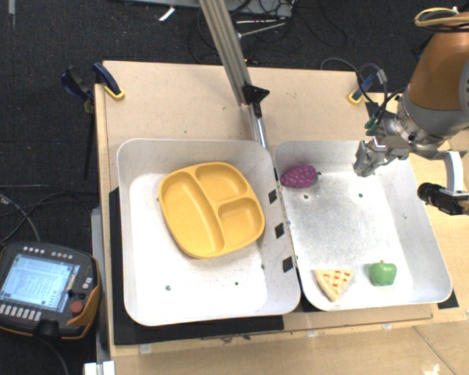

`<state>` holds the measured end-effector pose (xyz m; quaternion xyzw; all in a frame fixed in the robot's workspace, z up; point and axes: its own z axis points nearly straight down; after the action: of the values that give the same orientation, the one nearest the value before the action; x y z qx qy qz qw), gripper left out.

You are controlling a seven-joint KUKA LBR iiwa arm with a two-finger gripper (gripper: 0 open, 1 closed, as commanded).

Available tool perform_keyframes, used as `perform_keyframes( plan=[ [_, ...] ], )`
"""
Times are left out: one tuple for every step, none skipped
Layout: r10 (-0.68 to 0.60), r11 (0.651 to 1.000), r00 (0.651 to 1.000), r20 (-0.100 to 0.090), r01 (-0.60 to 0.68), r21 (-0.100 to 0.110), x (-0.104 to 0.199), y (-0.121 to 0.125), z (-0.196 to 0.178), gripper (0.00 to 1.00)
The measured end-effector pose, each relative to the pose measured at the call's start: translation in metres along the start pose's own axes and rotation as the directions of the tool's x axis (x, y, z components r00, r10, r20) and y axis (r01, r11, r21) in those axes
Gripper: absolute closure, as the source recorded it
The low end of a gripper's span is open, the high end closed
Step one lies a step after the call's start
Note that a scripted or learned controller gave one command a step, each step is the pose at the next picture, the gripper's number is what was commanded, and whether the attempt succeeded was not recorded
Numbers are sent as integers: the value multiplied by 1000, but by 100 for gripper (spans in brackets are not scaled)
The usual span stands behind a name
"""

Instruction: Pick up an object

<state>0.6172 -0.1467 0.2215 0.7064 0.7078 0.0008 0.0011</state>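
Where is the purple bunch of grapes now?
The purple bunch of grapes lies in the right white bin, at its upper-left corner, left of the gripper.

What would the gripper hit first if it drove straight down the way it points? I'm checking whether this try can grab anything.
Probably bare floor of the right bin. The gripper hangs near its far edge, right of the purple grapes; depth is unclear.

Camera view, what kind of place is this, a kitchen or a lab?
Most likely a robotics lab. A grey and orange arm reaches over two white bins holding toy food, a teach pendant lies on the floor, and cables run behind the bench.
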Motion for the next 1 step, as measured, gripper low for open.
perform_keyframes(
  plan=[
    [-5, 1000, 1000, -2, 5, 5, 46, -13, 7, 100]
  ],
)
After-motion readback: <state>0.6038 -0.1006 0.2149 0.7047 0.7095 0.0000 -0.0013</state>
